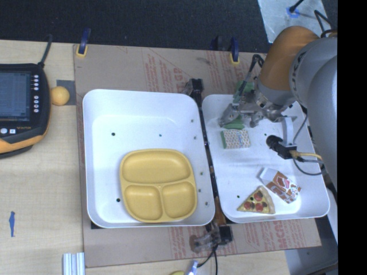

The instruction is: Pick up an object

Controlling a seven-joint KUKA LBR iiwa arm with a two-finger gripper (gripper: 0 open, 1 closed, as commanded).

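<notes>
Worktop: two white bins | pincer low over small green-white patterned packet in right bin, presumably lined up for pickup | we cannot tell its state | nothing visibly held

- Brown cardboard sheet: lies flat on the light wooden tabletop, spreading under the end effector and well to its left.
- Black and orange handheld controller with a screen: far left of the end effector, on the tabletop.
- Small orange ball: just beside the controller, on the side nearer the end effector.
- Two blue clamps on the cardboard's far edge: one just beyond the end effector, the other well left of it.
- Dark floor: beyond the tabletop.
</notes>
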